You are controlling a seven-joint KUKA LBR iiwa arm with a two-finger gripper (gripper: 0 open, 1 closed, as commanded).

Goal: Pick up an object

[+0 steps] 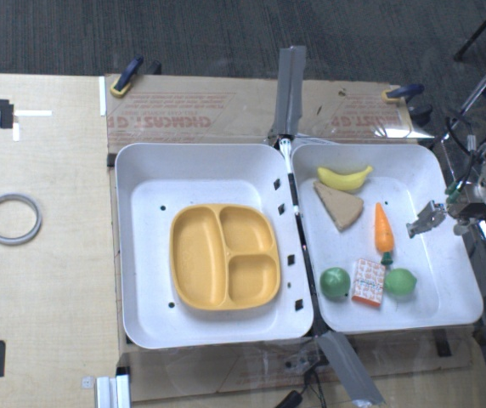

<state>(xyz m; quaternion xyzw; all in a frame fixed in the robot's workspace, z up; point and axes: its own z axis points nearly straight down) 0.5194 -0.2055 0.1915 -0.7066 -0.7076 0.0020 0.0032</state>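
The right bin holds several objects. A yellow banana lies near the far wall, with a tan wedge just in front of it. Right of the wedge is an orange carrot. Along the near side sit a green ball, a small red-and-white box and a lighter green fruit. My gripper hangs over the bin's right side, right of the carrot and apart from it, with nothing seen in it.
The left bin holds a yellow divided plate. A tape roll lies on the wooden bench at the left. Blue clamps pin cardboard behind the bins. A grey divider post stands between them.
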